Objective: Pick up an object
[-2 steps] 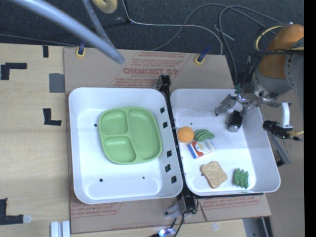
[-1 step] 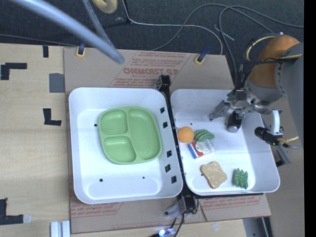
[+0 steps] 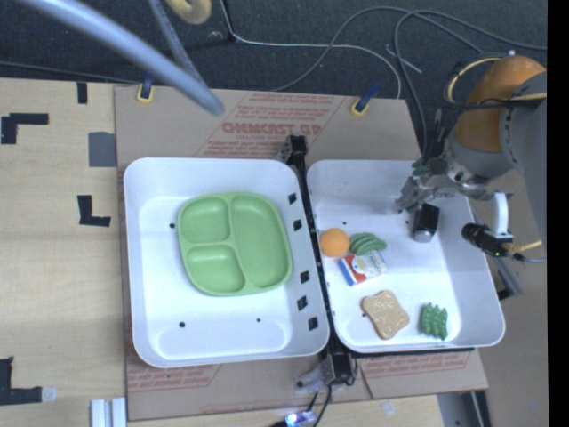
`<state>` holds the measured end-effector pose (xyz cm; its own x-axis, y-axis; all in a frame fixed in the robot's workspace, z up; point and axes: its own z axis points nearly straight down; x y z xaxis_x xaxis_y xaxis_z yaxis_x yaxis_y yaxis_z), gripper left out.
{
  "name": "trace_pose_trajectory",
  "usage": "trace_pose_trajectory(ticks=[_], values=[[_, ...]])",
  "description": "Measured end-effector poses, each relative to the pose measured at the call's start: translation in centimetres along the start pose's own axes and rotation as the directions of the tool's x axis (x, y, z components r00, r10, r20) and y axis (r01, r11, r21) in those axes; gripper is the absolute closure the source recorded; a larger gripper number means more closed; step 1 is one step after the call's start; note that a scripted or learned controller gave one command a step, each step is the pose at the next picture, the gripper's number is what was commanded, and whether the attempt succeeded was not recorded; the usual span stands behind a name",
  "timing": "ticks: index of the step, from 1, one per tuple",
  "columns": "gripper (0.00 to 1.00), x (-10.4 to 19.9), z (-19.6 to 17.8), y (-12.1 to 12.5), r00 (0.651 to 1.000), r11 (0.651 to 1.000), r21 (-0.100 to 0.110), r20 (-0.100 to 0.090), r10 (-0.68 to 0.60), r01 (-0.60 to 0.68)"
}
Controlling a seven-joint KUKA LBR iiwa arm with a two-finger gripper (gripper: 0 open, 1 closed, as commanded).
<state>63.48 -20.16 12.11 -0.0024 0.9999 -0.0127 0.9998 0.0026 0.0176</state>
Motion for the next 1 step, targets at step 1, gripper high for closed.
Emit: trace_pose_trajectory(ticks=[1], values=[[1.0,-0.27,-4.34,0.52,1.0,1.0,0.014,-0.011,0.001,-0.001]])
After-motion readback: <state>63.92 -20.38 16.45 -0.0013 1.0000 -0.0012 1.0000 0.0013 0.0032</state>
